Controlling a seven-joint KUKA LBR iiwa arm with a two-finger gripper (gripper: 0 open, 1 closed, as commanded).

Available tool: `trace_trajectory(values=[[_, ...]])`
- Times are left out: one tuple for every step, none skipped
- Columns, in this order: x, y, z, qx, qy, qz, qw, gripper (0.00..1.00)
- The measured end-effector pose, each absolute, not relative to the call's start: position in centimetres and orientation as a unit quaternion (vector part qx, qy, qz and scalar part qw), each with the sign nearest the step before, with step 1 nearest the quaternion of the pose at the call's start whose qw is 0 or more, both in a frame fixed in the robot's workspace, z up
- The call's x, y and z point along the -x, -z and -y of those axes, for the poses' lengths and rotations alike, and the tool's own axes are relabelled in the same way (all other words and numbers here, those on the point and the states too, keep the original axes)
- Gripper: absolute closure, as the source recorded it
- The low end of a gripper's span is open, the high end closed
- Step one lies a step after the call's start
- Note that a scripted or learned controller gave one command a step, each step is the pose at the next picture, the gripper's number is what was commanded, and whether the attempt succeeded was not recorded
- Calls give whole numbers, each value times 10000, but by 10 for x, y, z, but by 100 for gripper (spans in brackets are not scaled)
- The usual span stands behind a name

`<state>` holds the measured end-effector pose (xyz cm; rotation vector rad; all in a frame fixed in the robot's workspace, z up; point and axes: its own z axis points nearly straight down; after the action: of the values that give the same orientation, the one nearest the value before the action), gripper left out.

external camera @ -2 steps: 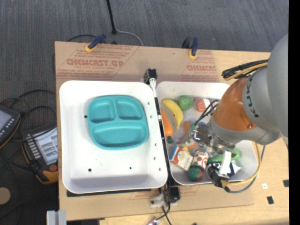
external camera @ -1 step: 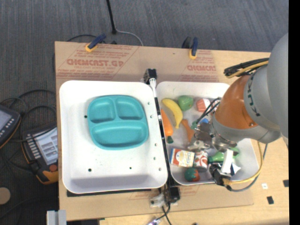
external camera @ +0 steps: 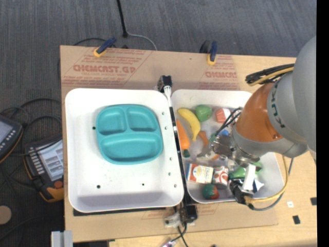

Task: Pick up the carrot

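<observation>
Camera view shows us the carrot (external camera: 182, 136) lying along the right bin's (external camera: 277, 181) left wall, just beside the banana (external camera: 189, 123). Our gripper (external camera: 222, 149) hangs over the toys in the bin's middle; its jaws are hidden, so we cannot tell their state. We risk grabbing the banana or snagging the wall.

Fixed overhead slant onto both bins (external camera: 72, 138)
</observation>
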<state>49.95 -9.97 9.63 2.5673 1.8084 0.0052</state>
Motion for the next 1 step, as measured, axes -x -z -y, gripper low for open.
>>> trace_trajectory(values=[[-541,-88,115,-8751,-6,-4840,-8,0]])
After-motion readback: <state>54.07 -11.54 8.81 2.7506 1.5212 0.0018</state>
